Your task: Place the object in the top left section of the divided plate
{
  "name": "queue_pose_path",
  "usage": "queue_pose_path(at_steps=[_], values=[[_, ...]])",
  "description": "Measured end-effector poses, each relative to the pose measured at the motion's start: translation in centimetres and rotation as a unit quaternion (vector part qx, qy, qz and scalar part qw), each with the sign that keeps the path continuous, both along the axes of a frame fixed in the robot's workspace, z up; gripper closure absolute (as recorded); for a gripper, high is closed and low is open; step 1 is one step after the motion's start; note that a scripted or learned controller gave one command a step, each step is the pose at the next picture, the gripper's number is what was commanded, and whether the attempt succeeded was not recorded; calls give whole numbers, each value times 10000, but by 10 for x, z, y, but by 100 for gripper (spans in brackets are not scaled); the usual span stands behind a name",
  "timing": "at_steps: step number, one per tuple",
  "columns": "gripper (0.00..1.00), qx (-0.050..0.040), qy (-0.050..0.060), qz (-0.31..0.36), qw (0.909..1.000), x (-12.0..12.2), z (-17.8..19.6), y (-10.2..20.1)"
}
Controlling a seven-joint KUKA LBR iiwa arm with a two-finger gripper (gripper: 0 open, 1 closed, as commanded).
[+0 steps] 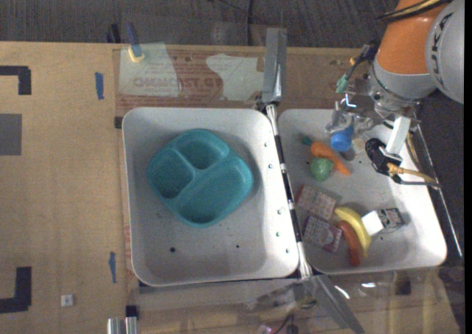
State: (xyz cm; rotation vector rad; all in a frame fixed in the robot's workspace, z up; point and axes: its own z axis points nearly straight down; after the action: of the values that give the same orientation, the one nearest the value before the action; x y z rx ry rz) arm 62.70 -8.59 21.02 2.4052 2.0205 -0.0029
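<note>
The gripper (345, 127) hangs over the right white bin (420, 251), apparently at a small blue object (341, 138), finger state indeterminate, while the teal three-section divided plate (199, 175) lies well leftward in the left white bin (147, 251).

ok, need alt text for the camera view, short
The arm's gripper hovers over the right bin, above a blue object beside a carrot, a green ball and a banana. The teal divided plate sits in the left bin.
</note>
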Motion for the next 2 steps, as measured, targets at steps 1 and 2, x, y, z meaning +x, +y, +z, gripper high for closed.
queue_pose_path(at_steps=[1,2], values=[[100,12,-7,2928,9562,-51,2,58],[100,12,-6,3224,9466,-82,-1,129]])
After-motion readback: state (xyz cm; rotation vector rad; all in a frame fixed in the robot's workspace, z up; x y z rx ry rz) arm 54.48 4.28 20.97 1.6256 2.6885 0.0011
